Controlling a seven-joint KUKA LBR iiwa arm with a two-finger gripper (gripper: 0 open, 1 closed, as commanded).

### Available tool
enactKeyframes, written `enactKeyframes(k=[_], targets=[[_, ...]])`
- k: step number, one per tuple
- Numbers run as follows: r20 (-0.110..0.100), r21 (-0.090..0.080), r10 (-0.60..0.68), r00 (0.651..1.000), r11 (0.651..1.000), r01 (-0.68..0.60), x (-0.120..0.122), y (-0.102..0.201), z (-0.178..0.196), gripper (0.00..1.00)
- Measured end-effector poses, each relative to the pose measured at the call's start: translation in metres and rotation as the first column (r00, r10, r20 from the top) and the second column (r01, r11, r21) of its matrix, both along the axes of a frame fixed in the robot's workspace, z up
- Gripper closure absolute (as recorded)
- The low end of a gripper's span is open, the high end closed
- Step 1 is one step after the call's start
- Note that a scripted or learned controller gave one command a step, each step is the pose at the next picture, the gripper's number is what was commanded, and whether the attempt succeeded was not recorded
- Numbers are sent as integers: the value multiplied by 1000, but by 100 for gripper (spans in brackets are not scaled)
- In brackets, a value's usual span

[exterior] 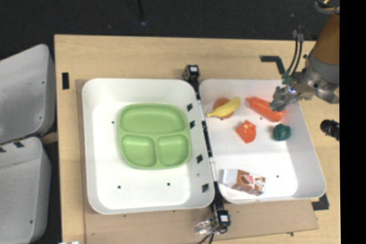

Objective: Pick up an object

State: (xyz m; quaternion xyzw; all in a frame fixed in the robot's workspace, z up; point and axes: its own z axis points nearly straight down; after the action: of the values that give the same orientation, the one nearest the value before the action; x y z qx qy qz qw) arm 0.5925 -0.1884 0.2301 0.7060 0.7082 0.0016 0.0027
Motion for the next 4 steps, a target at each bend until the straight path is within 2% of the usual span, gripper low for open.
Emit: enactKeyframes(k=[1, 4], targets=[[1, -1, 0, 1000, 1000, 0, 1, -1, 54, 100], [-4, 2, 3, 1000, 1000, -3, 28, 149, 59, 100]])
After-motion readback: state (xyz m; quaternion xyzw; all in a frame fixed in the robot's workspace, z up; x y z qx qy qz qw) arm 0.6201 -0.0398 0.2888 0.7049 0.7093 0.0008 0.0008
